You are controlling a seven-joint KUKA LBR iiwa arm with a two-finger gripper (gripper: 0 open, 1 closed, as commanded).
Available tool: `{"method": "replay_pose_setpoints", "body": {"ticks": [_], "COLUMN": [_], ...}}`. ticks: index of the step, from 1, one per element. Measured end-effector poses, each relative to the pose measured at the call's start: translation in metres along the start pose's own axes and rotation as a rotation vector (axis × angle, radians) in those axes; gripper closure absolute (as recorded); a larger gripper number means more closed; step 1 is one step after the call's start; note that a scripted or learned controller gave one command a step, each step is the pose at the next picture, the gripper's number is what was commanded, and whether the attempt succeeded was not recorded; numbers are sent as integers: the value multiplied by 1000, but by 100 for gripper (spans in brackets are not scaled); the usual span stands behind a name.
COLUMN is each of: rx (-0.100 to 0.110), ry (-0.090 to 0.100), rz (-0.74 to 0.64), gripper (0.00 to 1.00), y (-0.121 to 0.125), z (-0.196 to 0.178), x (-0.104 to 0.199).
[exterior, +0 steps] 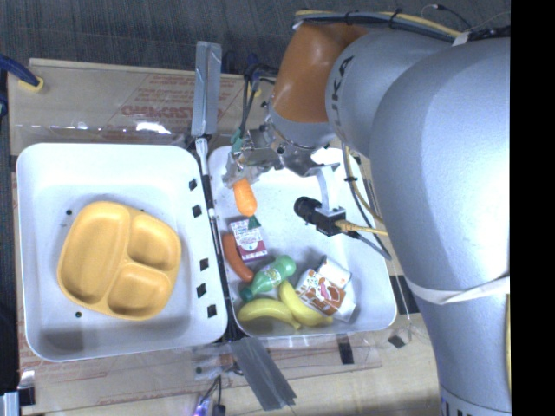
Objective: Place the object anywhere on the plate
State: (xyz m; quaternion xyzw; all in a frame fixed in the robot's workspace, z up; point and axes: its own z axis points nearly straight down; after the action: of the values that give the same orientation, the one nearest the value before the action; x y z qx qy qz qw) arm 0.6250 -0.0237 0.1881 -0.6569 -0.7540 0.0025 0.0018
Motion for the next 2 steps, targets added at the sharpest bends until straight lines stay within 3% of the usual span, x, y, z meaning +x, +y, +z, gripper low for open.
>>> {"method": "replay_pose_setpoints", "body": {"ticks": [1, 2], "rx": [2, 4], "ry": [1, 1], "rz": [-58, -415], "gripper": [100, 100], "y": [-38, -68], "z": [0, 0], "x": [39, 102]}}
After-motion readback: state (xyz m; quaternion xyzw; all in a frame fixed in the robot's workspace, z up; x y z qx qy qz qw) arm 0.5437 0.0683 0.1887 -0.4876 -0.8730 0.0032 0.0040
